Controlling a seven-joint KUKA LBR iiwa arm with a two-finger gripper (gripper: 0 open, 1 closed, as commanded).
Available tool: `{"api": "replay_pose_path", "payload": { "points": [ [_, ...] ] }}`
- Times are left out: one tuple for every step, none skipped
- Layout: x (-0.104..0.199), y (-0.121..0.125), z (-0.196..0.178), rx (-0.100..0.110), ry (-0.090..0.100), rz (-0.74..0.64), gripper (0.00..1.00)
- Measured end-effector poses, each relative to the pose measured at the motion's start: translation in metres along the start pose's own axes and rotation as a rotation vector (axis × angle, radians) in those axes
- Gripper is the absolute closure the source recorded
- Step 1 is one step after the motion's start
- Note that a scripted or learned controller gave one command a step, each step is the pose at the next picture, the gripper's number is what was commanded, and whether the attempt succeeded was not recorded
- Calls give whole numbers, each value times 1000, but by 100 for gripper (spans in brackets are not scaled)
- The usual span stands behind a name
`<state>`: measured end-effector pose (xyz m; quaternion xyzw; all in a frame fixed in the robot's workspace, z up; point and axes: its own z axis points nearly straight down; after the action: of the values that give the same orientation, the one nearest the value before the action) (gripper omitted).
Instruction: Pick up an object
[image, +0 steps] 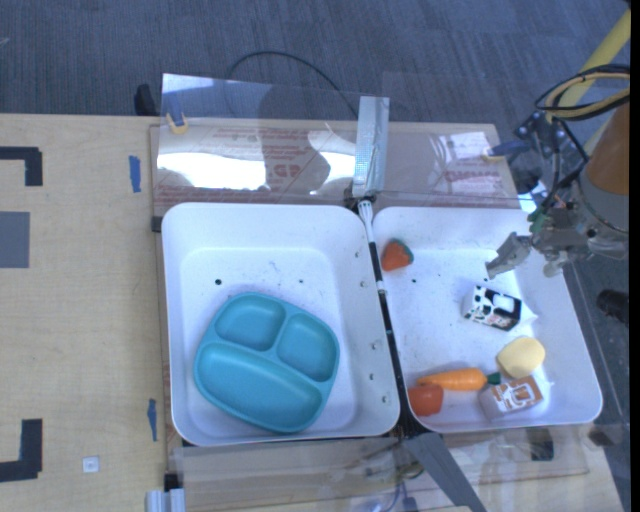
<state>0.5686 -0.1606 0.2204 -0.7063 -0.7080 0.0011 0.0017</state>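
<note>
Two shallow white plastic bins sit side by side: a left bin and a right bin. The left bin holds one thing, a teal plastic plate divided into three compartments. The right bin holds six small things: one orange-red strawberry-shaped toy with a green top, one black-and-white patterned toy, one pale yellow rounded toy, one orange toy carrot, one red tomato-like toy, and one small white carton with orange print.
</note>
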Motion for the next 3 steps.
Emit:
{"api": "replay_pose_path", "payload": {
  "points": [
    [-48, 19, -3, -5, -3, 211, 0],
    [-46, -20, 93, -8, -1, 79, 0],
    [-38, 3, 113, -35, 0, 126, 0]
  ]
}}
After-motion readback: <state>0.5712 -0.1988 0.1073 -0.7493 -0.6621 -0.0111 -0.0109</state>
